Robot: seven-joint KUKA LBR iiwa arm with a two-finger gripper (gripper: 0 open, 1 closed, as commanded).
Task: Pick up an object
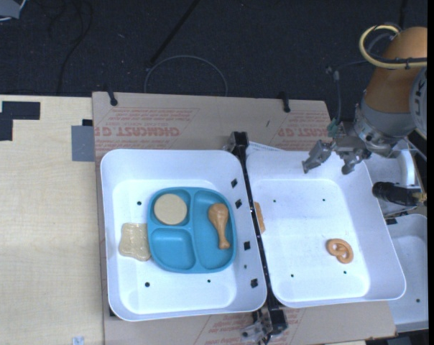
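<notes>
While the arm is reaching in from the right, I am seeing its gripper [334,158] hanging over the far right corner of the right bin [303,279], with the two fingers spread apart and nothing between them. Most of the arm is running off the frame edge — I am getting just the orange band and the grey wrist. A yellow cable loop [376,45] is curling beside that band.

Along the divider between the bins, a small tan piece [259,218] is sitting half tucked against the right bin's left wall, and I cannot tell what it is. Printing on the cardboard sheet [202,124] under the bins is showing upside down and mirrored, too garbled for me to read.

A small pretzel [340,250] is lying flat on the right bin's floor, toward its near right part, well apart from the gripper; its rounded shape is giving me no clear long axis.

Over in the left bin [120,171], a blue divided tray [190,230] is holding a round cracker [169,208] in its upper left compartment and a toy drumstick [220,223] in the right compartment, long axis running far-to-near with the thick end farther away. A beige slice of toast [134,241] is touching the tray's left edge.
</notes>
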